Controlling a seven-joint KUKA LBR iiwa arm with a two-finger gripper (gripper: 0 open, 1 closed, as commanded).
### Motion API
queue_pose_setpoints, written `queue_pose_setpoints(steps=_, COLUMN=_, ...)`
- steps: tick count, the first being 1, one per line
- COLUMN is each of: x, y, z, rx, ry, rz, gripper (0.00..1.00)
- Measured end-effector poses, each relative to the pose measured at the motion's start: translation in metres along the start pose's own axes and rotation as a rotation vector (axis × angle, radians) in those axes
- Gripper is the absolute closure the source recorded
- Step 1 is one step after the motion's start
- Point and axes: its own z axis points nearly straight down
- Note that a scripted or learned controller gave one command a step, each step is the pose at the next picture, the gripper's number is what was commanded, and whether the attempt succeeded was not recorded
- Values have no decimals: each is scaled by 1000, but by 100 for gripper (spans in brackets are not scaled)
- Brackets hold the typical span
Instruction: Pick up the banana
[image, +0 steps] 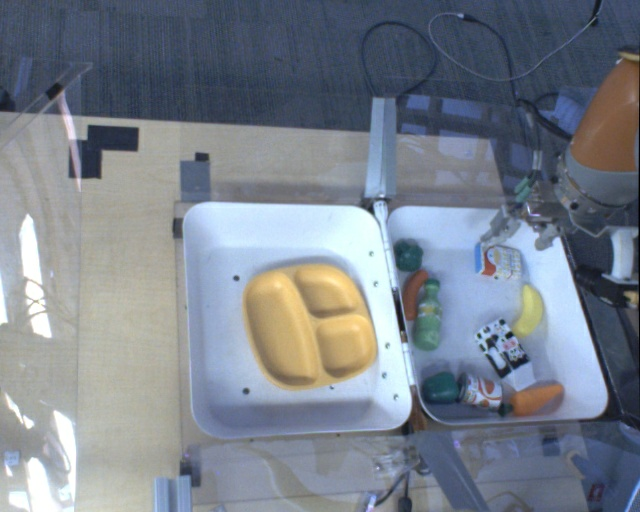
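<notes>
1. We see the arm, grey with its orange band, reaching in from the right above the far right corner of the right bin.
2. Its gripper hangs over the bin's upper right part, the fingers spread apart with nothing between them; one fingertip sits just above a small white carton with red and blue print.
3. We find the banana lying in the right bin near its right wall, below the carton and apart from the gripper, untouched.
4. Just below the banana lies a black-and-white patterned box, and past it, near the front wall, an orange carrot beside a small bottle and a dark green round item.
5. Along the bin's left wall we note a dark green piece, a red-orange pepper-like item and a green bottle, touching or nearly so.
6. The left bin holds a yellow divided tray with three compartments, set at a tilt near its middle.
7. Both bins rest side by side on the pale wooden bench.
</notes>
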Motion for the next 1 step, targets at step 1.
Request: queue_pose_setpoints(steps=1, x=-52, y=-55, z=81, rx=1, ry=0, rz=-74, gripper=0)
